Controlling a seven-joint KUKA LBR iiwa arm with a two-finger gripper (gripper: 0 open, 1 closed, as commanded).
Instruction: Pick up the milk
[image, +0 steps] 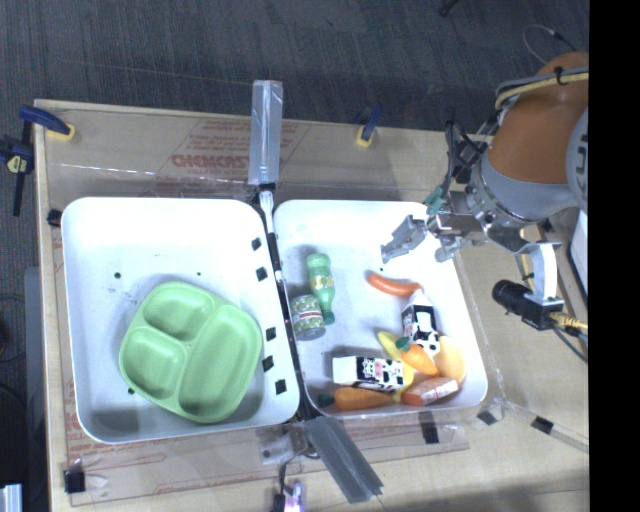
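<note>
Camera view, looking down at a slant. Two white bins side by side. Left bin (90, 230): green divided plate (192, 350), nothing else of note. Right bin (345, 215): green bottle (319, 275), small can (308, 315), hot dog (392, 285), banana (400, 350), carrot (362, 399), and two cow-patterned cartons. Milk carton (372, 371) lying on its side toward the near wall, touching banana and carrot; second cow-print carton (421, 328) upright just beside the banana. Cannot tell which of the two is meant; lying one taken as the milk.

Gripper (403, 241) hovering above the right bin's far right part, near the hot dog, apart from the milk. Jaws spread, nothing between them.

Judged: carton light, stiff-walled, smooth, likely slippery. Best hold across the narrow flat sides, mid-body. Crowding by banana and carrot may block a finger.
</note>
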